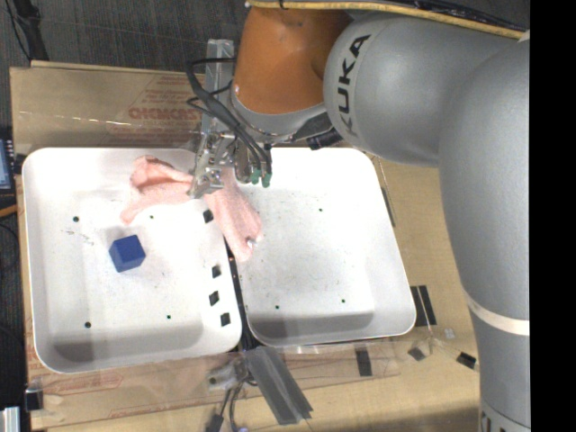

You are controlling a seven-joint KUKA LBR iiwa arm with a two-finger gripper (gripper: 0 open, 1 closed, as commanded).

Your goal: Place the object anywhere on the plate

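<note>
A pink cloth (236,219) stretches from the back of the left bin (54,268) across the divider into the right bin (360,268). My gripper (207,183) is over the divider at the bins' back, its fingers pinched on the cloth's middle. One end of the cloth (155,178) trails into the left bin and the other hangs down by the right bin's left wall. A blue cube (127,252) lies in the left bin, left and forward of the gripper and apart from it.
The grey arm and its orange band (279,57) cover the back right of the bench. Cardboard (99,106) lies behind the bins. Black tape marks (216,297) run along the divider. Grey brackets (270,385) sit in front of the bins.
</note>
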